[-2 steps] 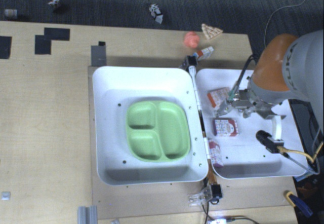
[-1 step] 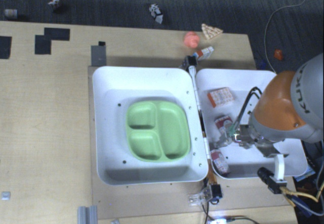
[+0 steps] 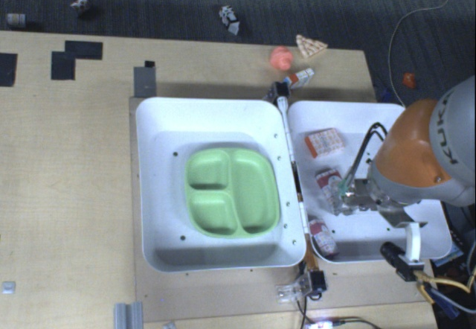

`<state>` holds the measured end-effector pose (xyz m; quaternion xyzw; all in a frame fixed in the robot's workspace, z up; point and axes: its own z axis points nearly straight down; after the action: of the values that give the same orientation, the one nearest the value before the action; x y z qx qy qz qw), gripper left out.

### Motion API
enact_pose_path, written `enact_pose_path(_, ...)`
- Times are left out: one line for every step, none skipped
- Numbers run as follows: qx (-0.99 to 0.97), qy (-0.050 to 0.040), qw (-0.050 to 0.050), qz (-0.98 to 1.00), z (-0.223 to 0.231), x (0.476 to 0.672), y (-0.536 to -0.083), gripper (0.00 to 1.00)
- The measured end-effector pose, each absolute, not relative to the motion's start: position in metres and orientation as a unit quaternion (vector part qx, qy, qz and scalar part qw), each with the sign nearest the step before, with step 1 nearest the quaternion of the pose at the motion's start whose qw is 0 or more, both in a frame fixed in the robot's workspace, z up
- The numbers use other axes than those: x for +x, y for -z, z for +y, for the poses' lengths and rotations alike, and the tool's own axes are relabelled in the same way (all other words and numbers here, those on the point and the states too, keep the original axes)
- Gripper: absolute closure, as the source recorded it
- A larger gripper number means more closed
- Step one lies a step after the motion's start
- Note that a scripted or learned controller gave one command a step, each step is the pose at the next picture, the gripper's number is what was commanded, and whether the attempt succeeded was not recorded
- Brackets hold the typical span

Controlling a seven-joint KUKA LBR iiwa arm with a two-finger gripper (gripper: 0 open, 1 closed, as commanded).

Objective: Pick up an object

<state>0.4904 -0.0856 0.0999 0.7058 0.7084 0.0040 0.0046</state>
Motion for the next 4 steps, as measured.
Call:
enact_pose_path(0.706,-0.0039,0.005,0.708,-0.086,0.490,-0.100,0.00)
enact_pose_path(0.705,-0.0054,0.006,0.709,-0.085,0.492,-0.110,1.00)
enact_pose_path(0.705,-0.0053,0.006,0.709,-0.085,0.492,-0.110,0.00)
enact_pose_path(0.707,-0.0023,0.002,0.708,-0.085,0.489,-0.087,0.00)
